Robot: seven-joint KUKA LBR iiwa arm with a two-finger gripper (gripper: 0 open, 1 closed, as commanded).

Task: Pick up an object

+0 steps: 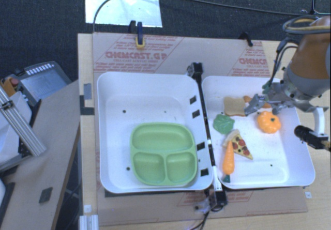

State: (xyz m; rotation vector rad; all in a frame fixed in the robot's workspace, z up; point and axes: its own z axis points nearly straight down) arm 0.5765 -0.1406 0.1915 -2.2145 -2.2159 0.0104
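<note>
1. Arm: grey body with the orange band (pixel 313 50) enters from the right edge and leans down over the upper right part of the right bin (pixel 295 172).
2. Pincer (pixel 260 105): low over the bin floor, fingertips pointing left. Its finger spread cannot be made out from this angle, and nothing is seen between the fingers; no hold can be confirmed.
3. Slice of toast (pixel 235 106): flat on the bin floor just left of the pincer tips, its right end meeting or slipping under them; contact cannot be judged.
4. Small orange pumpkin (pixel 269 122): just below the pincer and slightly right, close under the wrist, resting on the floor.
5. Green leafy piece (pixel 223 123): below and left of the pincer, near the bin's left wall.
6. Pizza slice (pixel 239 144): further below the pincer, lying flat, touching or just beside the carrot.
7. Carrot (pixel 228 159): lowest of the group, well below and left of the pincer, lying roughly lengthwise along the bin.
8. Left bin (pixel 150 89): well left of the pincer, beyond the divider; it holds a green three-compartment tray (pixel 164 154) in its lower half.
</note>
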